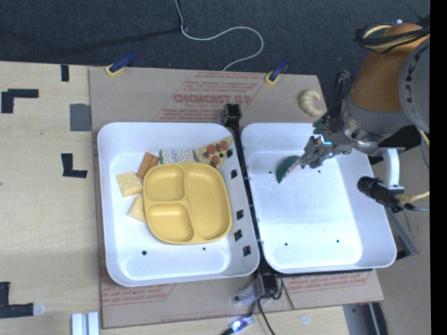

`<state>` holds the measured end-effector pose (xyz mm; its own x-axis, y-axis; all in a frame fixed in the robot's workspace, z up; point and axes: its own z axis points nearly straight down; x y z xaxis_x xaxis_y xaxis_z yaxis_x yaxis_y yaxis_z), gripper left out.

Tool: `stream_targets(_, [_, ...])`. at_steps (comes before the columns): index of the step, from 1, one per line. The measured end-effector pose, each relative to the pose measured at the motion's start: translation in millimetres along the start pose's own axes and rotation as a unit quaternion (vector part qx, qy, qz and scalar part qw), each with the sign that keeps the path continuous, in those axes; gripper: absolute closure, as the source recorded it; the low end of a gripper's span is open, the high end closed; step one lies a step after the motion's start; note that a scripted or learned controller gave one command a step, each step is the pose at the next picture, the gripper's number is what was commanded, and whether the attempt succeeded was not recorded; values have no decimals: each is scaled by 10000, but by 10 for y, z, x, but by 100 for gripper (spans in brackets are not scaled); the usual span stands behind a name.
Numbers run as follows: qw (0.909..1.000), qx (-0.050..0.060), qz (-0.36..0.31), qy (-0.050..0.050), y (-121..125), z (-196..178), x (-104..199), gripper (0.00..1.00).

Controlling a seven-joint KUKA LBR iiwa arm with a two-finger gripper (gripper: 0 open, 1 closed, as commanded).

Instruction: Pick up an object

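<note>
1. Because the task names no particular object, we take the small green piece (286, 168) in the right bin (314, 250) as the thing in hand, since it lies right at the tip of the end effector (309, 155).
2. The green piece sits toward the upper left part of the right bin, and it lies to the left of and slightly below the end effector in the picture. Its long axis runs at a slant, from lower left up to upper right, pointing back toward the wrist.
3. We see the upper right end of the green piece meeting the tips of the end effector, and it looks pinched there, so we judge the end effector to be closed on the green piece. Whether the piece is off the bin floor or resting on it we cannot tell.
4. The arm (387, 82) comes in from the right, over the bin's far right corner, so any lift would draw the piece up and rightward along its own long axis.
5. The other candidates lie well apart in the left bin (112, 187): a yellow divided plate (187, 202) with a few flat toy food pieces (128, 183) tucked beside its upper left rim.
6. The grip is only on one end, so we judge the piece could swing or slip.
</note>
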<state>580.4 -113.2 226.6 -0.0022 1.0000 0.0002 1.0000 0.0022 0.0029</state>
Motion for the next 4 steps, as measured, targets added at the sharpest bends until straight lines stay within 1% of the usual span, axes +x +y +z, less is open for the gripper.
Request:
stream_targets(1, [10000, 30, -14, 6, -208, -26, 445, 100])
stream_targets(2, [10000, 43, -12, 8, -541, 88, 916, 100])
stream_targets(3, [10000, 41, -12, 7, -997, 10, 1348, 100])
stream_targets(4, [10000, 26, 0, -1, -841, 18, 1272, 100])
